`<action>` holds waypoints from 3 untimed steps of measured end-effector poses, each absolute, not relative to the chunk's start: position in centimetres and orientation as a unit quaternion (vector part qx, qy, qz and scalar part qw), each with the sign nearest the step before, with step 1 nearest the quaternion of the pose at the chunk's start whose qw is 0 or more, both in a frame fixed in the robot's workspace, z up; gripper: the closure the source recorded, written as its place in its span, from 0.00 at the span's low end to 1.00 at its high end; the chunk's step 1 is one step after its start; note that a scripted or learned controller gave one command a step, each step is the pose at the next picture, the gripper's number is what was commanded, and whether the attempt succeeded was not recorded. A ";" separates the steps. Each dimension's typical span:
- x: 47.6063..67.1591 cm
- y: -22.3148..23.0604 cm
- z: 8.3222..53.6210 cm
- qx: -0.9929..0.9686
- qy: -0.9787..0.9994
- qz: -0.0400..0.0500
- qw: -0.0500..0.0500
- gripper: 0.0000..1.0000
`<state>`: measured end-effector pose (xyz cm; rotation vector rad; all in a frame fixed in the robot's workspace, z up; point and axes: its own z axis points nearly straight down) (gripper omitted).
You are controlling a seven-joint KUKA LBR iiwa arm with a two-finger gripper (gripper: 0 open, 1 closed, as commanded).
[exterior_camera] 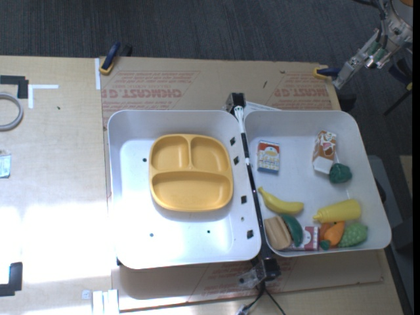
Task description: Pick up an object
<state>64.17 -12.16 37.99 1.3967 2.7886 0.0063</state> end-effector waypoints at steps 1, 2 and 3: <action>64.3 -12.2 39.0 0.447 0.894 0.003 0.013 1.00; 64.4 -12.2 39.9 0.447 0.895 0.003 0.015 1.00; 64.4 -12.2 40.9 0.446 0.895 0.003 0.017 1.00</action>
